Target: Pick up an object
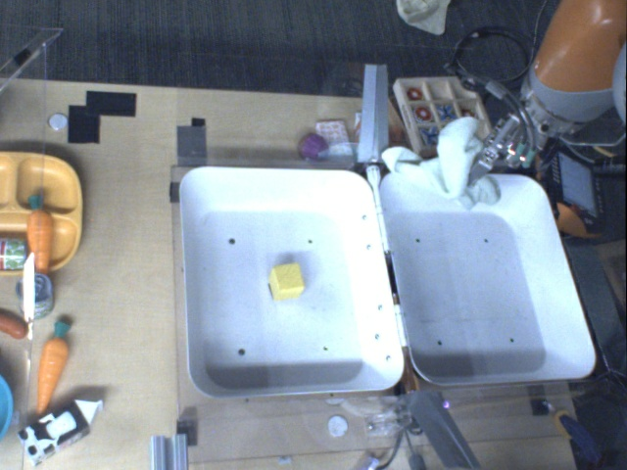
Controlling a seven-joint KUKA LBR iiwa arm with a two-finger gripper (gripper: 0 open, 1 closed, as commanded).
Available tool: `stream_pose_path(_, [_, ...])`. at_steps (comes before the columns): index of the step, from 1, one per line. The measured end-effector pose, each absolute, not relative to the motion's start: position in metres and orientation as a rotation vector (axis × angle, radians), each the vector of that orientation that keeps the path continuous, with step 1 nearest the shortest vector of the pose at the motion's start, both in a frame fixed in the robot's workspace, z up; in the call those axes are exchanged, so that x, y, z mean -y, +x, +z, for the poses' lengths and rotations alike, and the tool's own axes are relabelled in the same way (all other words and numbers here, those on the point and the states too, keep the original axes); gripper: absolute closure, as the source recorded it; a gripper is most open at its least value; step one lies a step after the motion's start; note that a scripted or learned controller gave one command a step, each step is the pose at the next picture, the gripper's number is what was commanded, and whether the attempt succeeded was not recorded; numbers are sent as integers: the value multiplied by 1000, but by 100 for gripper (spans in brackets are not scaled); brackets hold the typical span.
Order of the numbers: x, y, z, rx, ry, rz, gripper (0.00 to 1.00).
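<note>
A white cloth (454, 157) stands bunched up at the far rim of the right bin (549, 292), with one end trailing left over the divider. My gripper (483, 167) reaches down from the upper right and is pressed into the cloth's right side; it looks shut on a fold of it. The cloth's lower part rests on the bin's far edge. A small yellow block (287, 281) lies alone near the middle of the left bin (216, 262), far from the gripper.
Behind the bins are a purple ball (313, 146), a small box (423, 107) with red pieces and a grey upright post (372, 116). At the left of the bench sit a yellow tray (54, 179), toy carrots (51, 360) and other small toys.
</note>
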State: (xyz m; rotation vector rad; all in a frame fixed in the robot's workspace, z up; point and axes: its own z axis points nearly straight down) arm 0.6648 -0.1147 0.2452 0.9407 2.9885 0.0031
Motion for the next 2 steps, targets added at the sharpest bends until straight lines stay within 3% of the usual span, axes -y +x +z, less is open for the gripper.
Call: stream_pose_path(2, [205, 653, 347, -3095, 418, -2, 100])
